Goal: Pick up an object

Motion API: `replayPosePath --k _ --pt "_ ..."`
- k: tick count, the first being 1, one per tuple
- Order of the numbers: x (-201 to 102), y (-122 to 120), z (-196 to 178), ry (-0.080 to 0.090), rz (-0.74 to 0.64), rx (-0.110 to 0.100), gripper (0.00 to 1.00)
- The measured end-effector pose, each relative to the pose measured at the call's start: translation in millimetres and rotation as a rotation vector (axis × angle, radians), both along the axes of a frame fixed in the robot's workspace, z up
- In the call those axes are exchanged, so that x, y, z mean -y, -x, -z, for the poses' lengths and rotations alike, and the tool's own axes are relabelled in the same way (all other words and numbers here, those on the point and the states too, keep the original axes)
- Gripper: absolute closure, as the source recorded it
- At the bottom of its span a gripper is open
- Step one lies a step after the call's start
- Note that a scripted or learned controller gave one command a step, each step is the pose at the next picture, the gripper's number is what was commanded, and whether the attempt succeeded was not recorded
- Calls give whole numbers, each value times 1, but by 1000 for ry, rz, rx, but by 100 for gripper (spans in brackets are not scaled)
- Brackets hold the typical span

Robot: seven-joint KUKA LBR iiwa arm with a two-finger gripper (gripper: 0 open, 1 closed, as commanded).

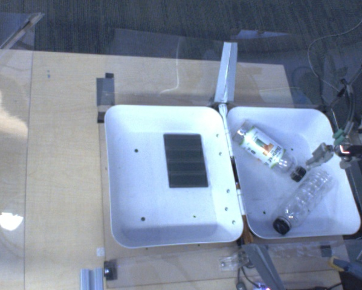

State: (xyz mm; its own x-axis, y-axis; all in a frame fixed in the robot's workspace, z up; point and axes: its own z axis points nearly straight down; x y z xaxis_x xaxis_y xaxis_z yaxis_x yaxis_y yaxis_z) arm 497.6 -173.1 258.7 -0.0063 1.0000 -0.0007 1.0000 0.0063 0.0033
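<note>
In the right bin (326, 121) lie two bottles. A small clear bottle with a white, green and orange label (264, 148) rests diagonally, its black cap (298, 174) pointing to the lower right. Below it a larger clear, ribbed plastic bottle (304, 199) lies slanted with its black cap (281, 226) near the bin's front wall. My gripper (319, 154) reaches in over the bin's right rim. Its grey tip hangs just right of the labelled bottle's cap and above the ribbed bottle's base. Nothing is seen held in it.
The left bin (126, 180) holds a flat dark rectangular pad (185, 160) at its middle. A metal post (226, 72) stands behind the seam between the bins. Cables and brackets (350, 89) crowd the right edge, and wooden bench (54, 162) stretches to the left.
</note>
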Motion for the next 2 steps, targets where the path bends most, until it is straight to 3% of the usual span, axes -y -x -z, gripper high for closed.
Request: replayPosePath --k 1,2 --pt "6 -60 113 -1 -35 -2 0" --pt "28 -78 67 1 126 2 0"
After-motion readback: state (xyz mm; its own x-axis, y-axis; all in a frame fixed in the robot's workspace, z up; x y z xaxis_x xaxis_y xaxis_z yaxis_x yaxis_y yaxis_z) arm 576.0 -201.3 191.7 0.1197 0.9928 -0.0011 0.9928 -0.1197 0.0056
